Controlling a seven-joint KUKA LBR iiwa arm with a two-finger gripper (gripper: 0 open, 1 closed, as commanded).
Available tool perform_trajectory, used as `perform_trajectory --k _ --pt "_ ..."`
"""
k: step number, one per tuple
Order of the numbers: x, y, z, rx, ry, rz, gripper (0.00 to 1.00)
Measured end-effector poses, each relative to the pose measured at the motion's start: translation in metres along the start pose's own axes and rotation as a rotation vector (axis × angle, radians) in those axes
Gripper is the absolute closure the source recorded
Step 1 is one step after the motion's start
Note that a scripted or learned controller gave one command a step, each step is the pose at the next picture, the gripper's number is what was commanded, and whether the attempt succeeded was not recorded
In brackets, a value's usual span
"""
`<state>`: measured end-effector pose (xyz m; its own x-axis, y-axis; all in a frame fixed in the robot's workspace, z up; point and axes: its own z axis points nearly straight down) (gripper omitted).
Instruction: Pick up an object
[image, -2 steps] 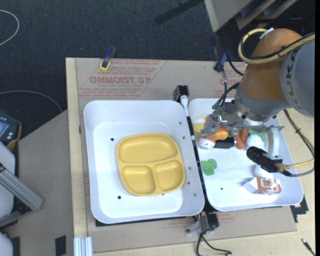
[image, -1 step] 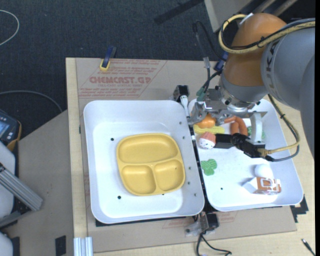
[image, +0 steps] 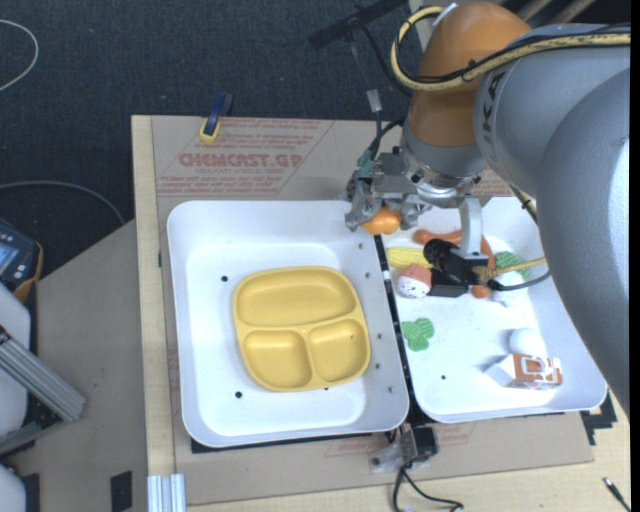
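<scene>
From my station I can read one piece of lettering: red printed capitals on the brown board (image: 262, 150) that lies on the bench behind the left bin. The large line reads roughly "CHEMCAST G P", running from near the board's left side toward the middle; the last letters are soft, so I can't vouch for them. Above and below it I see thinner lines of smaller red print, too small for me to make out. The small orange and white carton (image: 532, 371) in the right bin carries markings on its face, but I cannot read them.
</scene>
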<state>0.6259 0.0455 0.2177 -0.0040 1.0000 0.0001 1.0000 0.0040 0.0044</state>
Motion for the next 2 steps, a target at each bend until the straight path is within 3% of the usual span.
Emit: perform_trajectory --k 1,2 --pt "0.029 0.035 0.002 0.0 0.001 0.0 1.0" --pt "0.032 0.02 -0.008 0.006 0.0 0.004 1.0"
